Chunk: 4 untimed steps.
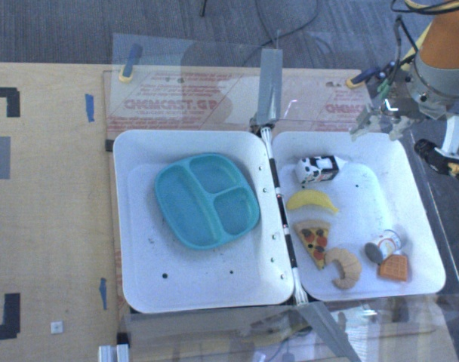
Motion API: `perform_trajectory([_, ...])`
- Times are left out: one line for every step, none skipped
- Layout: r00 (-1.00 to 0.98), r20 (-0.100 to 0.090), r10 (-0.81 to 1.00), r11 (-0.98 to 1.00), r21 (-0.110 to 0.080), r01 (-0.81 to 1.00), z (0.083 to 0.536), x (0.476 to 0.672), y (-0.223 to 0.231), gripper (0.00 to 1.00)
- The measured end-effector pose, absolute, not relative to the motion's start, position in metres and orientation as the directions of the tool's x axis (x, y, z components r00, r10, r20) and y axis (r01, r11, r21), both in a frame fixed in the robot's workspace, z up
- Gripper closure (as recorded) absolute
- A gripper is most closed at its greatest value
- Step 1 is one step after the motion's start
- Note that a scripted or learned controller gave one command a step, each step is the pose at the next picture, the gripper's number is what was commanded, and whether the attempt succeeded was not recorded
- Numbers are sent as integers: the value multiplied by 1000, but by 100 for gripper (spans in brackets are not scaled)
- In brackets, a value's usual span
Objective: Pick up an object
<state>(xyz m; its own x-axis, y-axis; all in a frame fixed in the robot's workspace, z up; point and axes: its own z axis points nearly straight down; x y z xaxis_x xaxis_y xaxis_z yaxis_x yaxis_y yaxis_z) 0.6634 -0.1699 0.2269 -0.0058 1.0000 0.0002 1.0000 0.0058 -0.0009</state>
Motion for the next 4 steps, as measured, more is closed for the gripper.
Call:
perform_trajectory([-158,0,987,158,0,987,123,596,-114,0])
perform_trajectory([-374,-4,927,374,-12,927,93,644,-122,0])
perform_trajectory([-401,1,916,400,-34,916,97,660,-122,0])
perform_trajectory([-398,-3,918,398,7,918,89,558,-123,0])
